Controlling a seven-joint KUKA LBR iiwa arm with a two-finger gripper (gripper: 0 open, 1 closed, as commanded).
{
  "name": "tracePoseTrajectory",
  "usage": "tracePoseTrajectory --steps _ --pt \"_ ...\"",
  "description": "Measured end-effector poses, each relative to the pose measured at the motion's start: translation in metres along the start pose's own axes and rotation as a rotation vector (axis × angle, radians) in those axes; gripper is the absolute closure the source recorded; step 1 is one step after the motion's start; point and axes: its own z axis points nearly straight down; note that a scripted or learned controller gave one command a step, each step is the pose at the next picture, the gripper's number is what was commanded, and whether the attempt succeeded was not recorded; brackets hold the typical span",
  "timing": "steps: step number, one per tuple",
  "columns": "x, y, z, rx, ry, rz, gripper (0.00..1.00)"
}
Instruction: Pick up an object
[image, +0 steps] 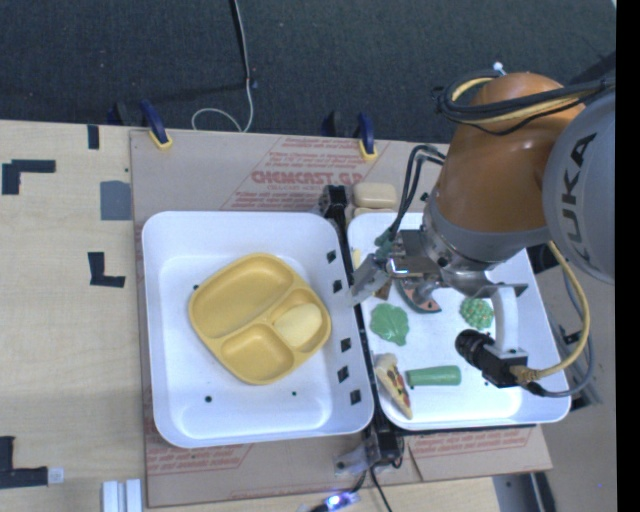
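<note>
My gripper (396, 272) hangs low over the upper left part of the right bin (540, 405), under the arm's big orange band. Just below it lies a green leafy toy (390, 323). A brown piece (428, 301) sits partly under the gripper body. Further right is a green broccoli-like piece (477, 313). A green cylinder (433, 376) and a yellow-and-red wedge (393, 386) lie near the bin's front. I see nothing lifted off the bin floor.
The left bin (160, 240) holds a yellow divided plate (260, 317). A beige block (375, 195) rests at the right bin's far edge. A black divider strip (345, 300) runs between the bins. The arm's bulk covers much of the right bin's back.
</note>
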Motion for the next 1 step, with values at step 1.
tracePoseTrajectory --steps 1 --pt "0.1017 -0.0019 0.0595 0.016 -0.003 0.001 0.0"
